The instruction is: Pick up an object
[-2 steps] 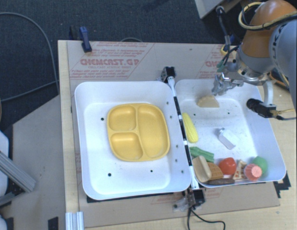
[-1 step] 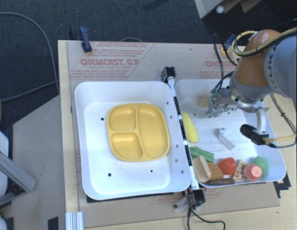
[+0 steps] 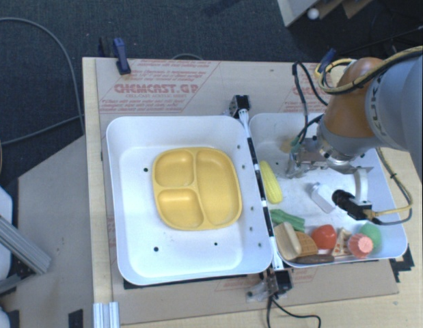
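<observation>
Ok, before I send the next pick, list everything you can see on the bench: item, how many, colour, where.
Bins: 2, white, side by side; left bin, right bin.
Divided plate: 1, yellow, three compartments, middle of the left bin.
Corn cob: 1, yellow, right bin by its left wall.
Green vegetable: 1, green, below the corn.
Bread slice: 1, tan, near left corner of the right bin.
Tomato: 1, red, near edge of the right bin.
Pink and green piece: 1, right of the tomato; type unclear.
White piece: 1, white, mid right bin.
Clip: 1, blue, far left of the board.
Arm: 1, grey with orange band, over the right bin.
Gripper: 1, low in the right bin.
</observation>
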Controlling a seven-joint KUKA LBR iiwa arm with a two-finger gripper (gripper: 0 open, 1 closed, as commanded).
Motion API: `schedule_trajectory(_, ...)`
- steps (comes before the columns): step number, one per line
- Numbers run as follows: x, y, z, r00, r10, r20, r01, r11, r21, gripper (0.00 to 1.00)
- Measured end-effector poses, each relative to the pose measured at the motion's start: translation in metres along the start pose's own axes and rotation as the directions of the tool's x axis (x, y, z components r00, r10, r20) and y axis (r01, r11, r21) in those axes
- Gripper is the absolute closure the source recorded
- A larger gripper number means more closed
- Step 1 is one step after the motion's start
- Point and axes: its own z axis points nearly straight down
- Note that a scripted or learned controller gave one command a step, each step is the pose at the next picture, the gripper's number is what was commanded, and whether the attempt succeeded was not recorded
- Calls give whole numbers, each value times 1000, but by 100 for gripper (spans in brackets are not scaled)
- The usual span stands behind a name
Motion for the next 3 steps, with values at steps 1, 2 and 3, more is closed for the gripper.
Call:
schedule_trajectory(1, 3, -7, 0, 1000, 0, 0, 0, 1000, 0, 100)
schedule_trajectory(2, 59, 54, -102, 1000, -3, 1, 3, 1000, -5, 100)
schedule_trajectory(3, 58, 53, -101, 1000, -2, 2, 2, 1000, -2, 0)
